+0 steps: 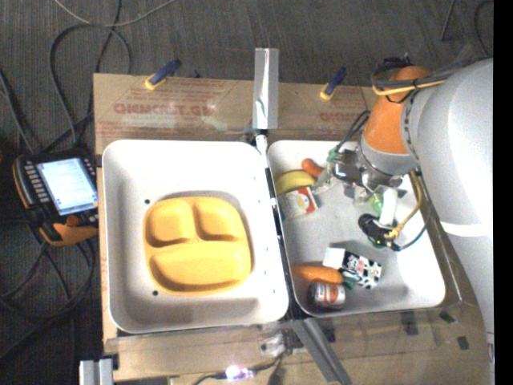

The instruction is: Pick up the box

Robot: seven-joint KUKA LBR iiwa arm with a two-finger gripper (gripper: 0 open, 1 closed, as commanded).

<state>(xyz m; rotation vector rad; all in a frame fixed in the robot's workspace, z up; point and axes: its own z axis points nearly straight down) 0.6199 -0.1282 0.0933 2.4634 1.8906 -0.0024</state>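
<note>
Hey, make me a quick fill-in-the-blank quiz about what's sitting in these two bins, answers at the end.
1. The yellow divided tray lies in the ____ bin.
2. The box lies in the right bin next to a ____ carrot.
3. The can lies against the bin's ____ wall.
4. The banana lies close to the ____ between the bins.

Answers: left; orange; near; divider

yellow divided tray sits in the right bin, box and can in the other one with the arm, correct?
Not quite. The camera view shows the yellow divided tray in the left bin. The box and can lie in the right bin, where the arm reaches.
</note>
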